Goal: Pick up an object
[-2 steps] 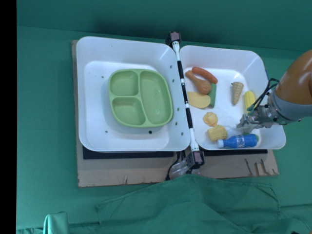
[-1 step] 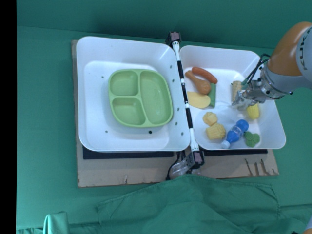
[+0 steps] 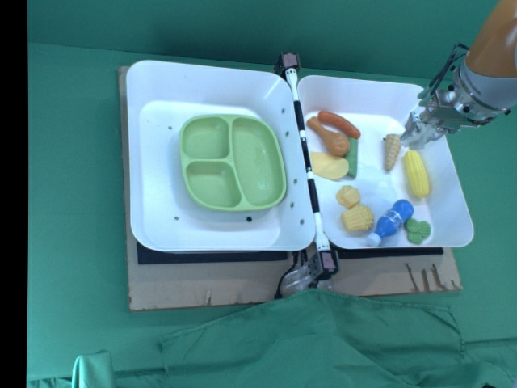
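Observation:
The right bin holds several toy foods. A pale corn cob and a yellow corn cob lie at its right side. A chicken drumstick, a red sausage, a green bean and a yellow potato-like piece lie at the left. Two small yellow pieces, a blue bottle and a green leafy piece lie near the front. My gripper hangs low over the bin's right part, just right of the pale corn cob, with nothing seen held.
The left bin holds a green three-compartment plate. A black-and-white bar runs between the bins. Both bins rest on a cardboard sheet, and green cloth bunches at the front.

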`<state>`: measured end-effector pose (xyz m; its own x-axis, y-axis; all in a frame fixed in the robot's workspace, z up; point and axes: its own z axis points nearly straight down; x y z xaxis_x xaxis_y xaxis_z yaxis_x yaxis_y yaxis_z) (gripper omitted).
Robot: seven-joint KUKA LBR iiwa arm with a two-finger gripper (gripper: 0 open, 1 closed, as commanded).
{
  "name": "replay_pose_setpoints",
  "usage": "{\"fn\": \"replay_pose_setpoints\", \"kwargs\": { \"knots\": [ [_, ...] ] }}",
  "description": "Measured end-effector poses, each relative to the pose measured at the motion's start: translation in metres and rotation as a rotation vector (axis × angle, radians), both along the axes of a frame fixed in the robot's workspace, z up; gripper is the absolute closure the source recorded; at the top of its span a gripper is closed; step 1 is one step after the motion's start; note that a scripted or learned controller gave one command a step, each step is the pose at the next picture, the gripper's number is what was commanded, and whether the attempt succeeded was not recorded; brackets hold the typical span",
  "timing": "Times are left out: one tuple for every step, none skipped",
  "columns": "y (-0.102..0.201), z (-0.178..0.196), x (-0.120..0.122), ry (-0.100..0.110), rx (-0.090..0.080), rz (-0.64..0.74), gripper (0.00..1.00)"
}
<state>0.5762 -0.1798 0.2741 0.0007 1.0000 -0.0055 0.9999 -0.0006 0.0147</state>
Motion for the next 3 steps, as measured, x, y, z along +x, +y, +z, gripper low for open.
{"fn": "replay_pose_setpoints", "kwargs": {
  "knots": [
    [-0.007, 0.010, 0.022, 0.006, 0.001, -0.001, 0.00],
    [-0.009, 0.023, 0.022, 0.002, -0.002, -0.005, 1.00],
    [-0.009, 0.023, 0.022, 0.004, -0.003, -0.006, 0.00]
  ]
}}
